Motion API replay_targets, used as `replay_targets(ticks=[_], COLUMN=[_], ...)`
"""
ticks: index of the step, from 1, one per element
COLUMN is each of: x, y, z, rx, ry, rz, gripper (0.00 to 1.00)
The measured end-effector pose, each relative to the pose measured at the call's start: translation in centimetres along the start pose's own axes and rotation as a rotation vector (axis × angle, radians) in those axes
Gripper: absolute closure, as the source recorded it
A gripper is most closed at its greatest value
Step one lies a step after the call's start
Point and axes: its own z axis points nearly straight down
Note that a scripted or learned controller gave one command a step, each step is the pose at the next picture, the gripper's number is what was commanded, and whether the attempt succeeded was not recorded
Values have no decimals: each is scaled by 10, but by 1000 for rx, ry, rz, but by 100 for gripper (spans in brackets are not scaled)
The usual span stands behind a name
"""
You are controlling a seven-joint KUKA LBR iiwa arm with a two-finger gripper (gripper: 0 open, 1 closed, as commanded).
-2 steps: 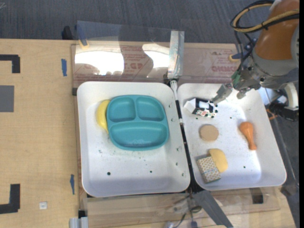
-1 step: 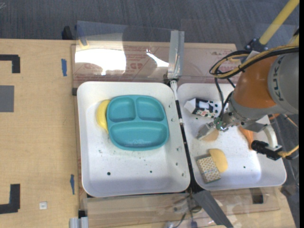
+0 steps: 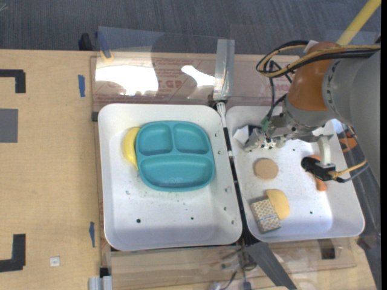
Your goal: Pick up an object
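Your gripper (image 3: 261, 141) hangs low over the right bin (image 3: 344, 219), near its upper left corner; you cannot tell how it is set. Just below it lies a round tan disc (image 3: 265, 169), apart from it. Farther down, a yellow lump (image 3: 279, 202) touches a patterned sponge (image 3: 265, 214). The left bin (image 3: 115, 222) holds a teal divided plate (image 3: 175, 155).

Bright even light; glare on clear panel (image 3: 145, 77); soft shadows; slightly soft focus.
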Motion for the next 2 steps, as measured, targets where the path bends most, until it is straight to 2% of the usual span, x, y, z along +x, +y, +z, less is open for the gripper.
replay_targets(ticks=[1, 2], x=[16, -4], y=[-113, -46], z=[-2, -1], rx=[4, -2], ry=[3, -1], rz=[-89, -25], gripper=[0, 0])
